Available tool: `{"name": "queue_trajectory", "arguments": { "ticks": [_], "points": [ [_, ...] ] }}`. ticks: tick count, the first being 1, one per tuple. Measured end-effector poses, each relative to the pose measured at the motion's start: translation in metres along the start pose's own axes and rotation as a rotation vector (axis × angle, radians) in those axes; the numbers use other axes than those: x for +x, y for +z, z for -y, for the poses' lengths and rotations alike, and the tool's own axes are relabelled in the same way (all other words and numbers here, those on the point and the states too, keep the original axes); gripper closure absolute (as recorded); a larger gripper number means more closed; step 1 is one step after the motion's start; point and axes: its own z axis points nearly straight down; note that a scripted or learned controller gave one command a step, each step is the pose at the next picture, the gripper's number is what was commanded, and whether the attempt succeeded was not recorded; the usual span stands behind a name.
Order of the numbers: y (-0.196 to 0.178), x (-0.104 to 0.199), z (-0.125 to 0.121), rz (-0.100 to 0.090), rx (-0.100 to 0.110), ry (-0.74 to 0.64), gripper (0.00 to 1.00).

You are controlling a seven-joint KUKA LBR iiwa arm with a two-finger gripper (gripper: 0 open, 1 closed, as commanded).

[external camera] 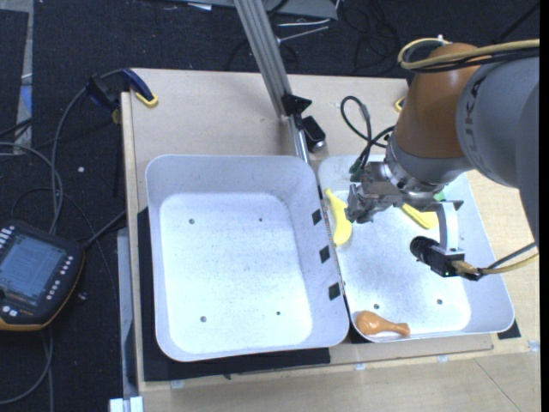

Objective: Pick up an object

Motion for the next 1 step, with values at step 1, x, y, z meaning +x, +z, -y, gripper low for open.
{"name": "queue_trajectory", "arguments": {
  "ticks": [1],
  "points": [
    [-0.0133,0.0552,-0.0159,0.0,-0.001,0.0,1.0]
  ]
}}
